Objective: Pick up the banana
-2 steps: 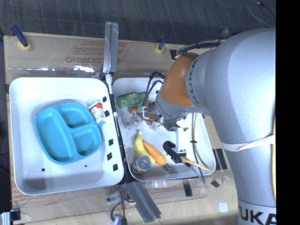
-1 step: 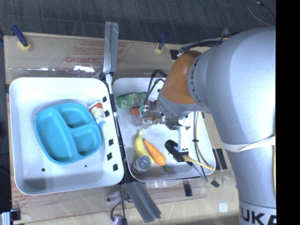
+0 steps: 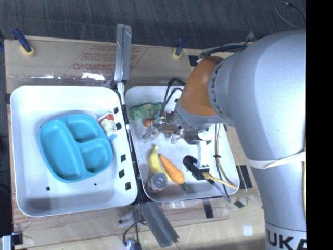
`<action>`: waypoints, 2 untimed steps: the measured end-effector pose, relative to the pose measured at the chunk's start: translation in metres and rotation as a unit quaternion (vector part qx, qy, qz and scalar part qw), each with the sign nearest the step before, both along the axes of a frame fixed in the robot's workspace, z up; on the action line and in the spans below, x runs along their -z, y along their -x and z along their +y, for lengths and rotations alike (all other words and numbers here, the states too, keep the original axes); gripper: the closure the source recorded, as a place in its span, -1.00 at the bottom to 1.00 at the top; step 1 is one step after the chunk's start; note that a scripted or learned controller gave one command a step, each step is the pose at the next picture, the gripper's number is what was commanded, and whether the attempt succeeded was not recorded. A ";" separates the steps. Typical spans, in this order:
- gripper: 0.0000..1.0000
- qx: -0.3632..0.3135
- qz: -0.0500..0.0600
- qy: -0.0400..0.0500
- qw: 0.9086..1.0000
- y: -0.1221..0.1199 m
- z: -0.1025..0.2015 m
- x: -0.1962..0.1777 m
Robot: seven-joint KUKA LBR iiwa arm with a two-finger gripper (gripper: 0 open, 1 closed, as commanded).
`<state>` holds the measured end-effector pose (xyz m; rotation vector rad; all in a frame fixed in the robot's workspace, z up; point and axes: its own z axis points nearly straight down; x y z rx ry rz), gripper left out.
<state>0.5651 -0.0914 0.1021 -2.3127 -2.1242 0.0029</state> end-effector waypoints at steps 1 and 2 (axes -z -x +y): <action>-1.00 -0.068 0.001 -0.001 0.998 0.051 -0.003 0.012; 1.00 -0.070 0.002 -0.001 0.998 0.051 -0.003 0.002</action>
